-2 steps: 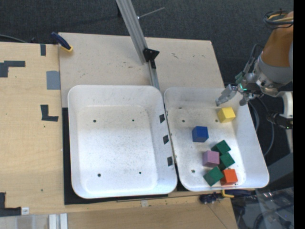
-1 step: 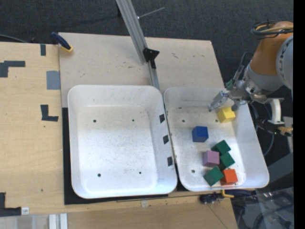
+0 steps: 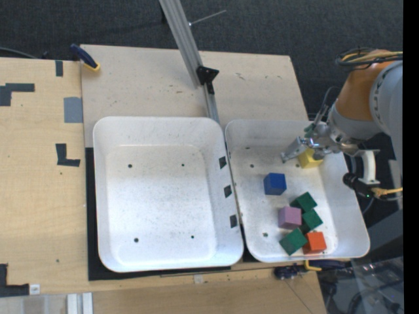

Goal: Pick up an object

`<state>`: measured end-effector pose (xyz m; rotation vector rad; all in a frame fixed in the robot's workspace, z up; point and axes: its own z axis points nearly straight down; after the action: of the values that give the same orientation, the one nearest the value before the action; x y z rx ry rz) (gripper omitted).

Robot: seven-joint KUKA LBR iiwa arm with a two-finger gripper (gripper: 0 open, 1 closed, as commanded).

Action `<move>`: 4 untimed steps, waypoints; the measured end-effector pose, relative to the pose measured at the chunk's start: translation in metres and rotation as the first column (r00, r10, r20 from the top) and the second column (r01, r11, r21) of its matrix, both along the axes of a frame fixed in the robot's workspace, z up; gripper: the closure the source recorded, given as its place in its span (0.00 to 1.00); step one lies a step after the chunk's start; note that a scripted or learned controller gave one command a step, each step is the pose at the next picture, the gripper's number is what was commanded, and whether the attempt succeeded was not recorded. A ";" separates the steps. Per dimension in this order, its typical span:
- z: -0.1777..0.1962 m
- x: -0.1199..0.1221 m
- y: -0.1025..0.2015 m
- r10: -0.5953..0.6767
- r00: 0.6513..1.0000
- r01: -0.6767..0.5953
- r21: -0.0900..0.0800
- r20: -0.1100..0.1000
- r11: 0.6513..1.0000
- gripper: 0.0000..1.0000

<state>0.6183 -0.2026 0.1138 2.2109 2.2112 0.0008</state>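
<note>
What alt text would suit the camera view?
The claw is low in the right bin, at a yellow block. Nearer the front lie a blue cube, a purple block, green blocks and an orange one.

Grey rounded arm (image 3: 391, 103) with a broad orange band, thin yellow cables, small metallic tool (image 3: 302, 148).

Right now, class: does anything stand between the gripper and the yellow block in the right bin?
Nothing visible does. The gripper is right at the yellow block, at the block's upper left edge. The blue block and the other blocks sit lower in the right bin, apart from the yellow one.
</note>
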 end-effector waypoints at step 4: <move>0.126 0.013 0.007 0.002 1.000 -0.002 0.008 -0.005 1.000 1.00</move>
<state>0.6311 -0.1956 0.2395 2.2153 2.2196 0.0046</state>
